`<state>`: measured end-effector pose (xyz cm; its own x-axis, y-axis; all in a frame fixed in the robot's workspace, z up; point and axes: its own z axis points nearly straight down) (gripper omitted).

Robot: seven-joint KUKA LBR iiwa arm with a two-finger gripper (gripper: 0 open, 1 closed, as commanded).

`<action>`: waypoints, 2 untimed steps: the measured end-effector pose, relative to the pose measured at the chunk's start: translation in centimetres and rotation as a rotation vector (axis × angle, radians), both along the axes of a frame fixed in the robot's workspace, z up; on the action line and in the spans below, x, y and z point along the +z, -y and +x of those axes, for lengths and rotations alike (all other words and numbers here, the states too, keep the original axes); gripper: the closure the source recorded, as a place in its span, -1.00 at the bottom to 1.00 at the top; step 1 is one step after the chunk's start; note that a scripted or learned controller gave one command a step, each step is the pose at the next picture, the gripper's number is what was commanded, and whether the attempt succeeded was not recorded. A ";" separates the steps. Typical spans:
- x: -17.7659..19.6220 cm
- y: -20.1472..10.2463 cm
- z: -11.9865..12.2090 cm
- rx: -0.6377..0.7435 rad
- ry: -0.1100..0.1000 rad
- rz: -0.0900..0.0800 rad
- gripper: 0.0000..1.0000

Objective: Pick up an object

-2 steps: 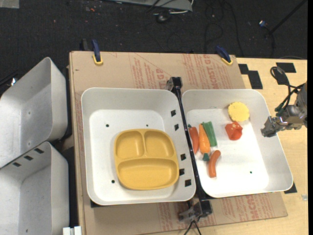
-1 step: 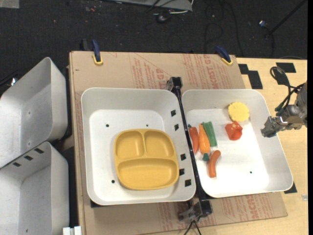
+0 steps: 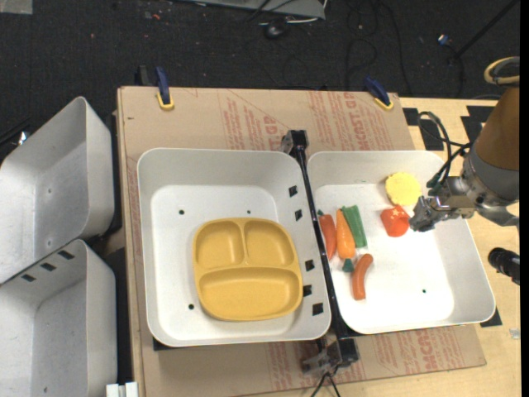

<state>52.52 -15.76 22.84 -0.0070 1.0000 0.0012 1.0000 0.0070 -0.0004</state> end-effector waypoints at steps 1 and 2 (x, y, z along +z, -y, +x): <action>0.5 -4.5 0.1 0.000 0.001 0.000 1.00; 0.8 -9.9 -0.3 0.002 0.000 0.001 1.00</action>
